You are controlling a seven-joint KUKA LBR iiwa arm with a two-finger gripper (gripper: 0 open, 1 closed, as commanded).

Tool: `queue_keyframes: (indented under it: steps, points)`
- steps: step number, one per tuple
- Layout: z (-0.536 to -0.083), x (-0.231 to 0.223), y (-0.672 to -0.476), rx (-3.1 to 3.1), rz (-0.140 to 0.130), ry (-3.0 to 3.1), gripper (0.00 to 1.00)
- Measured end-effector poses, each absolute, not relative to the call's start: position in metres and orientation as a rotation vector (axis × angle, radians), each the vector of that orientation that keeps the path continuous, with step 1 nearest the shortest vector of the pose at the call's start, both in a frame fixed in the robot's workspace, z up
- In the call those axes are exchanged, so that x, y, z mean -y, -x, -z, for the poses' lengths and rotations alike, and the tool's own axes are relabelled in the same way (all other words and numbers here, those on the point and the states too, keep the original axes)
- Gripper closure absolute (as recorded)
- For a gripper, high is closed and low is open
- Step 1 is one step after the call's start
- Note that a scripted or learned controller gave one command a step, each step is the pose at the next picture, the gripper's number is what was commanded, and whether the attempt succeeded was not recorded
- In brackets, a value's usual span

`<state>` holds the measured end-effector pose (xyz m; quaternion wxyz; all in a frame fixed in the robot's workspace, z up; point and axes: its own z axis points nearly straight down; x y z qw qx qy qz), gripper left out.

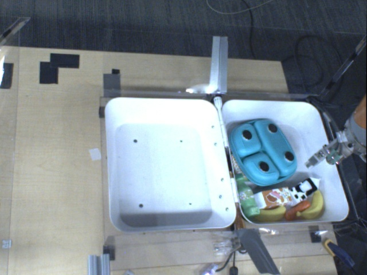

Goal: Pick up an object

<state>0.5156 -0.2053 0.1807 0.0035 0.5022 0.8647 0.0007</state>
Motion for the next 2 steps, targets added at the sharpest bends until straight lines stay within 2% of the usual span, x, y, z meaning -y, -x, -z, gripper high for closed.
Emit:
queue_keyframes:
  steps: [1, 2]
  points:
    - [-0.211, 0.206, -0.489, -2.882, -0.001, -1.228, 1.0]
    - [-0.261, 0.201, -0.503, -3.076, 0.002, -0.575, 1.0]
